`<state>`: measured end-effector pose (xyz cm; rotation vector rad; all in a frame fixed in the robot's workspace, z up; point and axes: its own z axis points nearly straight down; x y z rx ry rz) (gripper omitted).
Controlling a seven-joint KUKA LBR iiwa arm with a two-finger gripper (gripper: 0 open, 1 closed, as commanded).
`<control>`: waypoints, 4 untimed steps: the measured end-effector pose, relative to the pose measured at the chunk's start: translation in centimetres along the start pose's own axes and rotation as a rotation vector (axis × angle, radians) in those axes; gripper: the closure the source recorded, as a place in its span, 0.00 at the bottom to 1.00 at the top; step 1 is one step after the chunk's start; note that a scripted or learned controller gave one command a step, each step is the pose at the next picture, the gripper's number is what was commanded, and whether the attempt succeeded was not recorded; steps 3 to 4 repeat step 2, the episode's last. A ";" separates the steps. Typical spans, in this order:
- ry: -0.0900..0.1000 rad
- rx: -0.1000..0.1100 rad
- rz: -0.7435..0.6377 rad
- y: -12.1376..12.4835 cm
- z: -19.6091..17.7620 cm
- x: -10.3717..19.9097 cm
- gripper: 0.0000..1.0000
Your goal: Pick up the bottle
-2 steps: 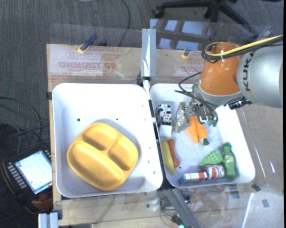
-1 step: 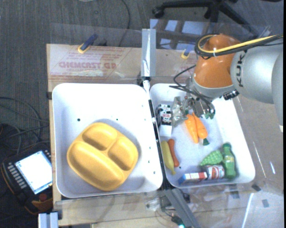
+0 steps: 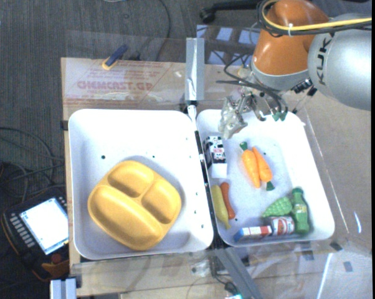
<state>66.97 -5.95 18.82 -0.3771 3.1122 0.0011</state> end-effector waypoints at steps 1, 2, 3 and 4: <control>0.002 -0.003 -0.002 8.6 0.3 -2.0 1.00; 0.000 -0.003 -0.406 13.0 -2.1 -3.1 1.00; 0.000 -0.003 -0.406 13.0 -2.1 -3.1 1.00; 0.000 -0.003 -0.406 13.0 -2.1 -3.1 1.00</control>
